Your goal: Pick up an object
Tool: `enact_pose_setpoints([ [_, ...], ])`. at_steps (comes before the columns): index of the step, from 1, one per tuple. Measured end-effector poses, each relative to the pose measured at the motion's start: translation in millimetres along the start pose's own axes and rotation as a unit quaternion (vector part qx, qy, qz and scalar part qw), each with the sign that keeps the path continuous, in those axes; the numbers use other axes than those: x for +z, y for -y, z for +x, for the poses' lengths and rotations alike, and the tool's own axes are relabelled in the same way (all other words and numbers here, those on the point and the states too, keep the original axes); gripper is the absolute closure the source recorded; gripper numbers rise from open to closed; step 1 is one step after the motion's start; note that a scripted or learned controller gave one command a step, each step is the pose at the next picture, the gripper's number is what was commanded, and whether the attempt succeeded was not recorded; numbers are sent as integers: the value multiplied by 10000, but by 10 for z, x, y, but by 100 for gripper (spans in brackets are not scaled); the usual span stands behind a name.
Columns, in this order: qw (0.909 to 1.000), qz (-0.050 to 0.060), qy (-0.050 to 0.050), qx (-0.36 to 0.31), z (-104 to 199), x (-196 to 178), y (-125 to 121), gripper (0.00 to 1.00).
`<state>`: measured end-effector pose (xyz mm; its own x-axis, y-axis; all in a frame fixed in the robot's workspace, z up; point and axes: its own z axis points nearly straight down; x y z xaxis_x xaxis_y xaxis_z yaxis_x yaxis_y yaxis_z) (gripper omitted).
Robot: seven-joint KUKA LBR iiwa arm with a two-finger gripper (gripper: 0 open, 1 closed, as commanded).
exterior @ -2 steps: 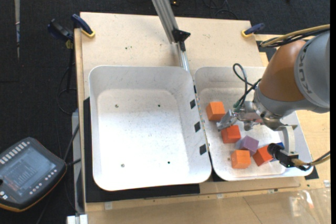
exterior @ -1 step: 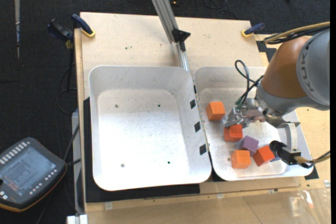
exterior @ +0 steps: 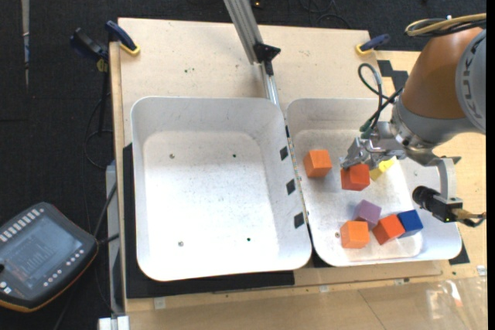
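Note:
My gripper (exterior: 360, 162) hangs over the middle of the right bin (exterior: 325, 113), its tip right above a red-orange cube (exterior: 356, 178). Whether the cube sits between the fingers cannot be made out. A small yellow piece (exterior: 380, 168) pokes out just right of that cube. An orange cube (exterior: 317, 163) lies to the left of the gripper. Toward the front of the bin lie a purple cube (exterior: 368, 211), an orange cube (exterior: 355, 233), a red cube (exterior: 388, 228) and a blue cube (exterior: 410, 222).
The left bin (exterior: 203, 182) adjoins the right bin along a shared wall. A slanted metal pole (exterior: 236, 0) reaches down to the bins' back edge. A teach pendant (exterior: 39, 255) lies at the lower left. Clamps (exterior: 124, 37) hold the board's corners.

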<state>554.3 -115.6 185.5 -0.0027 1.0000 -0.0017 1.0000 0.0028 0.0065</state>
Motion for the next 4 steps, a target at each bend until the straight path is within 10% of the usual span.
enact_pose_setpoints([
  [2,10000,15,-3,-4,56,-777,-119,100],
  [4,10000,43,-13,-25,1130,-619,-386,100],
])
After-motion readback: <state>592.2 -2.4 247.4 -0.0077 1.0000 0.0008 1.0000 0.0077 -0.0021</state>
